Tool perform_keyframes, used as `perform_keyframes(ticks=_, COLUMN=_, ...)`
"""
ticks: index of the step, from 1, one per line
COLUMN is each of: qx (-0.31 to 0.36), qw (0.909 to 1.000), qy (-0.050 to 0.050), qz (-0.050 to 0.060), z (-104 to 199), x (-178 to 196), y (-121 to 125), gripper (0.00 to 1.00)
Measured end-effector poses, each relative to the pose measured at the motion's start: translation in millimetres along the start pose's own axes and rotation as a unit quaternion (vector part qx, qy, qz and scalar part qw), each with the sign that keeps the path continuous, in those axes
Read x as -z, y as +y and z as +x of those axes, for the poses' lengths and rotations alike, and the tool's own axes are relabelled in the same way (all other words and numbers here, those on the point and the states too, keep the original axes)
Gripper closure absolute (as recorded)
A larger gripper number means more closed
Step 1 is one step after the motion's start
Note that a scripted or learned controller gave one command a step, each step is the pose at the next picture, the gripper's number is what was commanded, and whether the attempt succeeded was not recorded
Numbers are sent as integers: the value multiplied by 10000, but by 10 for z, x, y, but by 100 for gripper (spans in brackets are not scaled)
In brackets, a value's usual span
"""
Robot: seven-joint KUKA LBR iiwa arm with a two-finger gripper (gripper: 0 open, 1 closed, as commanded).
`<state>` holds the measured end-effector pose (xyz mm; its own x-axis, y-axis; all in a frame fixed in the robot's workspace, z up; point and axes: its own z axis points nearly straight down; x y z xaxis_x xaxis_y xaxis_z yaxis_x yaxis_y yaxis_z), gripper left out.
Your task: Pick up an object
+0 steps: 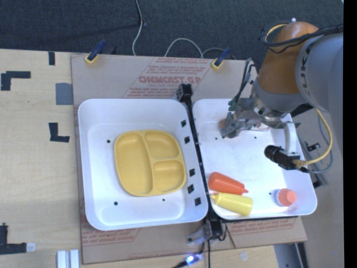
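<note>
In the right bin (245, 149), an orange carrot-shaped toy (226, 183) lies near the front left, and a yellow bottle-shaped toy (233, 204) lies just in front of it, touching it. A small orange-and-white round object (285, 197) rests at the front right corner. My gripper (228, 128) hangs over the back left part of the right bin, well behind the carrot. Nothing shows between the fingers.
The left bin (92, 149) holds a yellow divided plate (149, 162). A black divider (191, 144) runs between the bins. The arm's grey and orange body (295, 66) looms over the right bin's back right. A black cable fitting (281, 156) hangs above the bin's right side.
</note>
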<state>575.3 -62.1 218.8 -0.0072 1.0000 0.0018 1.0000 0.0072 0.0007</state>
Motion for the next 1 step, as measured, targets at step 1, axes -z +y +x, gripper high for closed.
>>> perform_keyframes(ticks=1, qx=3, qw=10000, qy=0, qz=3, z=586, x=14, y=281, gripper=100)
